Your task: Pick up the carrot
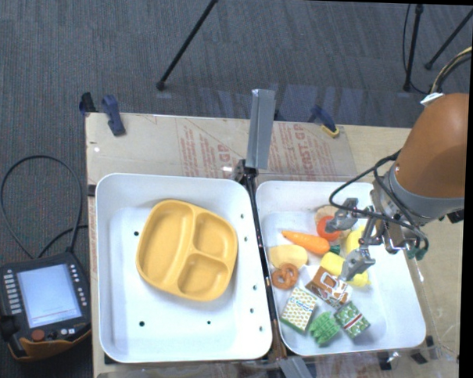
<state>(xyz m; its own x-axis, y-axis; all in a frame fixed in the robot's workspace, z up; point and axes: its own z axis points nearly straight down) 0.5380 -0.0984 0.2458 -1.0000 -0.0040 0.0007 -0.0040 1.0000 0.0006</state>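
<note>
**Inspector:** Carrot, orange, tapered, plastic toy: it lies in the right-hand shallow white bin, upper-middle of the pile, resting flat. Its long axis runs roughly left to right, thick end toward the red round toy it touches, thin end pointing toward the bin's left wall.

**Assistant:** And the pincer?

**Inspector:** The pincer hangs over the same bin, just to the right of the carrot's thick end, above the yellow pieces. Two dark fingers are visible, set apart with a gap between them, nothing gripped. I read that as fairly wide.

**Assistant:** So the carrot lies which way from it?

**Inspector:** Leftward in the camera view, near. In my judgement, the move needs a short shift left and the fingers straddling the carrot across its narrow width.

**Assistant:** Risks?

**Inspector:** Crowding. The red toy and a pale yellow rounded piece sit against the carrot; a finger may catch either.
</note>
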